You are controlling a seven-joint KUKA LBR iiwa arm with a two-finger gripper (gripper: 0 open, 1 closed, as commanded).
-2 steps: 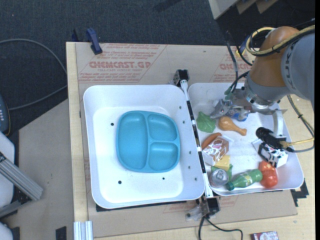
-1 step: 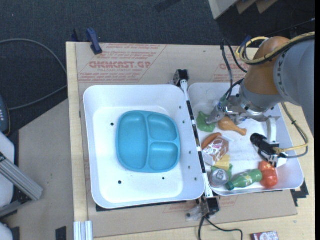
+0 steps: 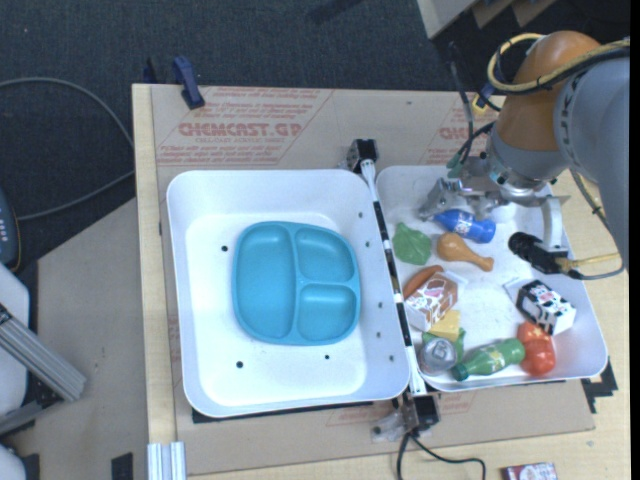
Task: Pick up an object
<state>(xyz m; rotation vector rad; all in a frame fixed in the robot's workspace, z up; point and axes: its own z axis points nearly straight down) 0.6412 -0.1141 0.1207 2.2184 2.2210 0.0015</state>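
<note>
My gripper hangs low over the far part of the right bin, reaching in from the upper right. Directly under and just in front of it lies a blue toy object, partly hidden by the gripper. I cannot make out whether anything is held. A tan drumstick lies just in front of the blue object, and a green leafy toy sits to its left.
Nearer the front of the right bin are an orange sausage, a printed carton, a yellow wedge, a can, a green bottle, a red tomato and a black-and-white cube. The left bin holds a blue divided plate.
</note>
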